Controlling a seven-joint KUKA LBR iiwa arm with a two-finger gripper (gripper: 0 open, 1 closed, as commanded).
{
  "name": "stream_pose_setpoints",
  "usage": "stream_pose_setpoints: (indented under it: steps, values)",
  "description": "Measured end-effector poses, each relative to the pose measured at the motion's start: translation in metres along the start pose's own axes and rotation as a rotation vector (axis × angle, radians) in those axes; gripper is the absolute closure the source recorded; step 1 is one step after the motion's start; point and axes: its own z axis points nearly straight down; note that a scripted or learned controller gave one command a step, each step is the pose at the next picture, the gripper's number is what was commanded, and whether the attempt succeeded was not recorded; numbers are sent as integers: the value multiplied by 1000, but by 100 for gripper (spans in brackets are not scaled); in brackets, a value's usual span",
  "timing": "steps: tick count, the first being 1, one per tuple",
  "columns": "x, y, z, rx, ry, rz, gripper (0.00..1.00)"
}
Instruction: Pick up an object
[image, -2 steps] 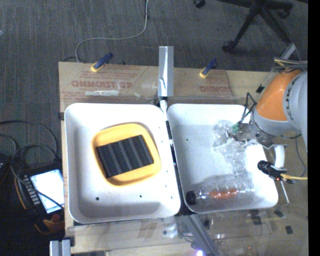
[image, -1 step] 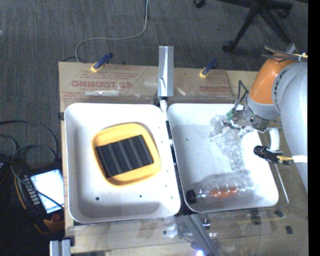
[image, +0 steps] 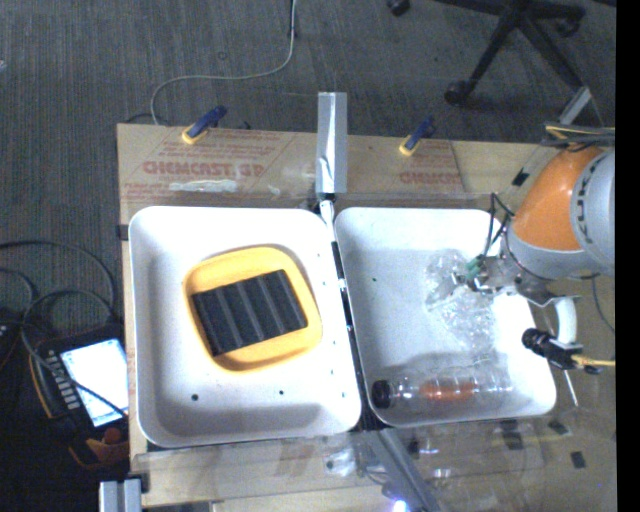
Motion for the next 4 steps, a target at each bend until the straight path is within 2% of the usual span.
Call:
stream_pose_setpoints:
  steps: [1,2,3,4]
  values:
    - [6,56,2,26,-3,13,0]
    - [3,9,1,0,-10,-140,0]
    - [5,10,-8,-2,-7,-141,100]
    - [45,49,-96,8,-5,-156,100]
